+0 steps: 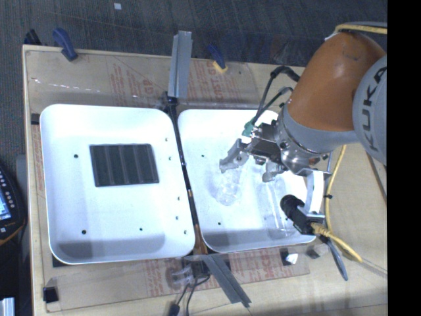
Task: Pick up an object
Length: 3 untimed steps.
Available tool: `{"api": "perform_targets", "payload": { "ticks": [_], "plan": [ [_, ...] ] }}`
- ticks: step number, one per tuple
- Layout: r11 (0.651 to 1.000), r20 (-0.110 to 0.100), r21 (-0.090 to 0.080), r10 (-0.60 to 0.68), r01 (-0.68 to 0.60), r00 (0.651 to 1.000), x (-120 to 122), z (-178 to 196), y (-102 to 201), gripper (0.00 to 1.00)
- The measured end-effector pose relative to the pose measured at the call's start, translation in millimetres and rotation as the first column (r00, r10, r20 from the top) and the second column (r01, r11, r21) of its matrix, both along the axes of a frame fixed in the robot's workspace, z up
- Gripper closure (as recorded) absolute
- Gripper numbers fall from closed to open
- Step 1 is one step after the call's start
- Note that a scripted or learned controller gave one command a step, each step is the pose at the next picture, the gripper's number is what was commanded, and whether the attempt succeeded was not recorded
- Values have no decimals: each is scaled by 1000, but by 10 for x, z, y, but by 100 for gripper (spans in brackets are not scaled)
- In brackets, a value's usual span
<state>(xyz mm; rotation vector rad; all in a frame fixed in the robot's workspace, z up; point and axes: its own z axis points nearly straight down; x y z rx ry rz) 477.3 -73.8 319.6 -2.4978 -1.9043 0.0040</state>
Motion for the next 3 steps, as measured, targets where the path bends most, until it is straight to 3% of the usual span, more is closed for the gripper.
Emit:
{"api": "perform_targets", "payload": {
  "ticks": [1,2,3],
  "plan": [
    [999,0,-1,40,-40,999,165,-53,-1021,0],
    [978,-3,1,-206,206,978,1,-80,-412,0],
    [938,5,1,-347,347,938,151,969,-706,0]
  ]
}}
